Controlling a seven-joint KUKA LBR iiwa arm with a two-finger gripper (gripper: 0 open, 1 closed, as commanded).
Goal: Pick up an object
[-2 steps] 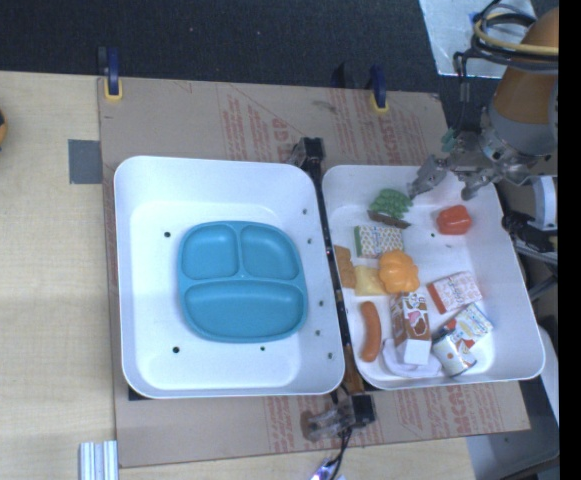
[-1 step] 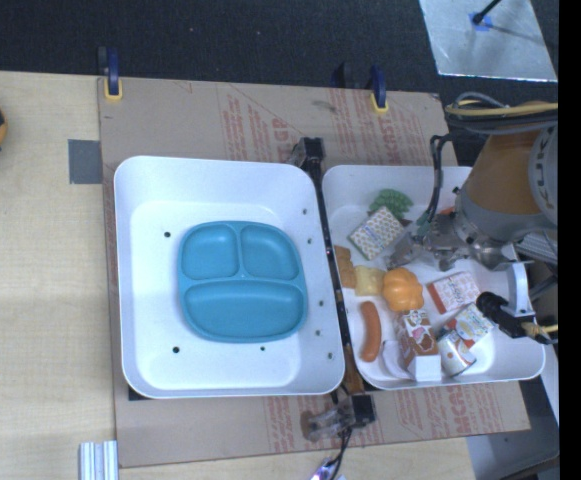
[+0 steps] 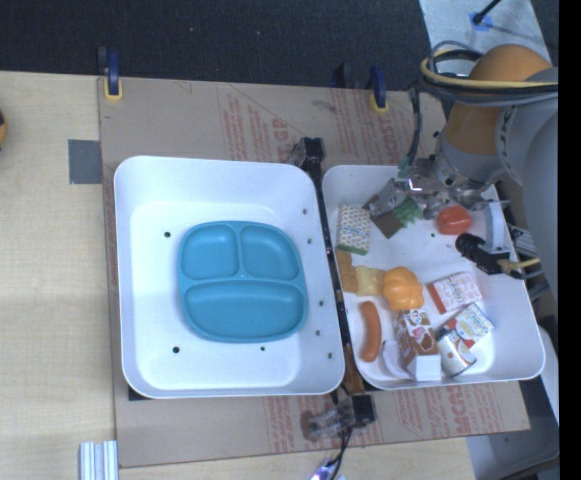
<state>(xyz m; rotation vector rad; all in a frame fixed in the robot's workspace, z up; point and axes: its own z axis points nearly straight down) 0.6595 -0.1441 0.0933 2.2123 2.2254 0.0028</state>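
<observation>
Even, fairly bright overhead light washes the two white bins (image 3: 130, 268) close to glare, with only soft, short shadows inside their rims. The frame is slightly soft and grainy; the far background is dark.

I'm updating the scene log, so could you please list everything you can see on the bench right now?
Bins: two, white, side by side on the bench.
Divided plate: one, blue, middle of the left bin.
Hot dog: one, orange-red, right bin, near its front left.
Orange pepper: one, centre of the right bin.
Tomato: one, red, back of the right bin.
Small packets: several, red and white, front right of the right bin.
Clamps: two, blue, back edge of the board.
Arm: one, grey and orange, over the right bin.
Gripper: at the back of the right bin.
</observation>
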